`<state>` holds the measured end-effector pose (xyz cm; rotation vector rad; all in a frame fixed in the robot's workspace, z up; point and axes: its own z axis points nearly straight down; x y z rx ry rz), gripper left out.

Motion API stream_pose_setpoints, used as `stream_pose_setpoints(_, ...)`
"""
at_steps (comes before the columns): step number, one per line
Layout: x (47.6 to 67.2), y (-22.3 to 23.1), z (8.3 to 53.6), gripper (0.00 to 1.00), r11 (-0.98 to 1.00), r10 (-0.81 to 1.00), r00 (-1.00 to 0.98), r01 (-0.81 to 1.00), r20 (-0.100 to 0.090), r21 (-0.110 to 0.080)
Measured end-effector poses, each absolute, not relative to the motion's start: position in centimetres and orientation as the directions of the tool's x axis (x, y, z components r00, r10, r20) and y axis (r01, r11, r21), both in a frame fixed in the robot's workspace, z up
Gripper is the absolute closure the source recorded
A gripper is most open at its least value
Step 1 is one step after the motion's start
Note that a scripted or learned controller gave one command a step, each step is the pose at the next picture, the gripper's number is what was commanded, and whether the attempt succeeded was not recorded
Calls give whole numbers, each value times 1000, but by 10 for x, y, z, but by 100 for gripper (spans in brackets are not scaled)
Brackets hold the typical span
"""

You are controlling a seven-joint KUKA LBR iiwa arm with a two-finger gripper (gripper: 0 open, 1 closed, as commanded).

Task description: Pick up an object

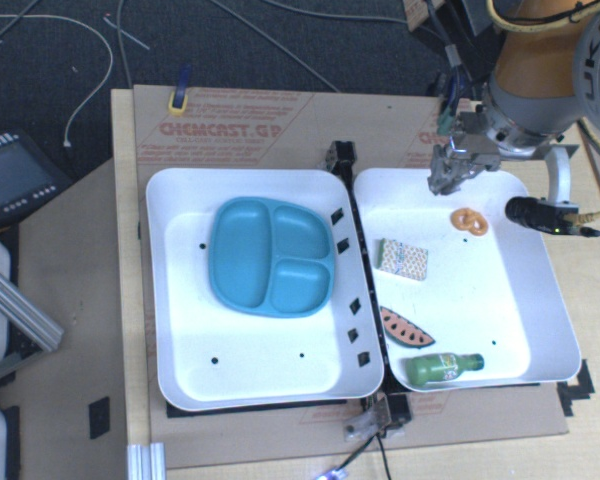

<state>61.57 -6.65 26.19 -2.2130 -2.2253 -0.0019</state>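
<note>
The pincer (450,180) hangs over the far rim of the right bin (540,298), and from this slanted overhead view I cannot tell whether it is released or clenched; nothing is visibly caught in it. Taking the pretzel (469,221) as the landmark, the pincer sits just beyond it toward the far rim and a little toward the divider between the bins, apart from it and not touching. The other candidates lie on the near side of the pretzel: a small patterned packet (403,259) toward the divider, a watermelon slice (407,329) further on, and a green bottle (442,367) lying on its side against the near wall. A blue divided plate (272,256) rests in the left bin (180,298), well apart from the pretzel across the divider. The pretzel looks like the closest target, so the step in hand is probably the approach to it. To do that well, the arm should centre itself directly over the pretzel before descending, since it is small, flat and likely to slip out of a grip that lands off-centre. Descending all the way to the bin floor matters, because a low thing gives little height to catch. The bin's far wall is close, so the approach should come straight down rather than sweep sideways.
</note>
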Motion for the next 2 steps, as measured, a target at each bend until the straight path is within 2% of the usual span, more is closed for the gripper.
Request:
stream_pose_setpoints(1, 592, -19, 257, 100, 5, 1000, -5, 1000, 3, -4)
stream_pose_setpoints(2, 587, 37, 253, 100, 6, 1000, -6, 1000, 3, -2)
